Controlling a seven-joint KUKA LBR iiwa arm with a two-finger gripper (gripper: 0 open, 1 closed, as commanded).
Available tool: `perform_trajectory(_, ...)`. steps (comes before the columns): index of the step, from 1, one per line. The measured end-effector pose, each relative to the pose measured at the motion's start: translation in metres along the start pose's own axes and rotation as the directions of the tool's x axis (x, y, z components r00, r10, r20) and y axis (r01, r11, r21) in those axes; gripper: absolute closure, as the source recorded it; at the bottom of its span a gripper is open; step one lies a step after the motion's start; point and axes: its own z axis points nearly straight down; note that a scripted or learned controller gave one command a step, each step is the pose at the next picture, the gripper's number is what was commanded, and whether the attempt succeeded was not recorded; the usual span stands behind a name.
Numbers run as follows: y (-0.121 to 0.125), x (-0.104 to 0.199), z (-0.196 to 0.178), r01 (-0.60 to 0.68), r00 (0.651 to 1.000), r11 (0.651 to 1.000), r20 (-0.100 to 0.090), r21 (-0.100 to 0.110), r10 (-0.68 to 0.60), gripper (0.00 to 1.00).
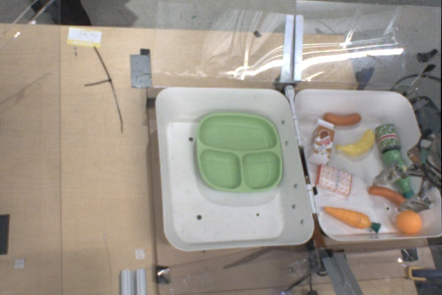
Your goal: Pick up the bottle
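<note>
The green plastic bottle [391, 148] with a white cap end lies on its side in the right white bin [359, 101], right of the yellow banana [359, 144] and above the round orange [409, 222]. The gripper [416, 179] sits just beside the bottle's lower end; its opening cannot be told.

Bright, even overhead light fills the bench; glare streaks the clear plastic sheet [311, 55] behind the white bins [173, 217]. Shadows fall soft and short, and fine detail stays slightly soft throughout.
</note>
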Motion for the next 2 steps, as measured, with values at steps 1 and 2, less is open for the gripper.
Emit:
perform_trajectory(1,0.001,0.001,-0.005,0.161,0.987,0.987,0.001,0.002,-0.161,0.0)
perform_trajectory(2,0.007,0.019,0.009,0.391,0.92,0.92,-0.018,-0.039,-0.392,0.0)
